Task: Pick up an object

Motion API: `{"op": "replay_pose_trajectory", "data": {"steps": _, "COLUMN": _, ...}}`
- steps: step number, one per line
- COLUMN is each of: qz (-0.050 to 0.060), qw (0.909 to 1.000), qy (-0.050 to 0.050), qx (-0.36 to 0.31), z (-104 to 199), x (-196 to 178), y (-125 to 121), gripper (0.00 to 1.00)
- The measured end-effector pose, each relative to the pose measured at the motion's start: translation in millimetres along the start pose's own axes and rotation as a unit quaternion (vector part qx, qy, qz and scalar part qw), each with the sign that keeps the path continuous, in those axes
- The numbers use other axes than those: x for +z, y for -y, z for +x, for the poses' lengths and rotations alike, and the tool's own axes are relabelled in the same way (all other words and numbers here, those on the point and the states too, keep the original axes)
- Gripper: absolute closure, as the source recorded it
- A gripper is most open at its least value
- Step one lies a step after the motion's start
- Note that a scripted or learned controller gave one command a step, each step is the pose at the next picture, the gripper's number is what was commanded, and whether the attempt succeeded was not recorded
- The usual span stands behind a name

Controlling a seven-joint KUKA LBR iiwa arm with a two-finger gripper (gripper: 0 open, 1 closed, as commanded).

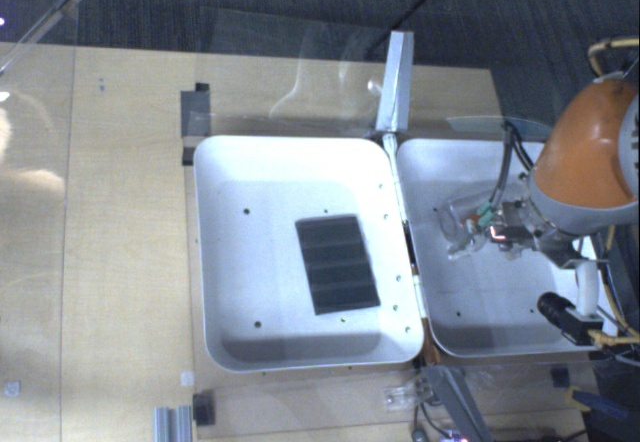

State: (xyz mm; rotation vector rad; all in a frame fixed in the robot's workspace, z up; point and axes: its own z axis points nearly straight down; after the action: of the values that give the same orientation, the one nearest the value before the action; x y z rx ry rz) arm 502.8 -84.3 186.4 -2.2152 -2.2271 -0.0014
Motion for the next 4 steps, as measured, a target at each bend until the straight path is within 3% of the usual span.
{"op": "replay_pose_trajectory", "data": {"steps": 1, "qz": -0.007, "qw": 0.9999, "qy": 0.002, "qx": -0.009, "z": -68.1, "x": 96.7, "y": -58.7, "gripper": 0.00}}
{"op": "replay_pose_trajectory", "data": {"steps": 2, "qz": -0.003, "qw": 1.0000, "qy": 0.001, "qx": 0.005, "z": -87.9, "x": 44.6, "y": -92.3, "gripper": 0.00}}
{"op": "replay_pose_trajectory", "data": {"steps": 3, "qz": 0.031, "qw": 0.9975, "qy": 0.005, "qx": -0.064, "z": -79.2, "x": 86.6, "y": -129.2, "gripper": 0.00}}
{"op": "replay_pose_trajectory", "data": {"steps": 4, "qz": 0.031, "qw": 0.9933, "qy": 0.004, "qx": -0.111, "z": -83.3, "x": 91.2, "y": -124.8, "gripper": 0.00}}
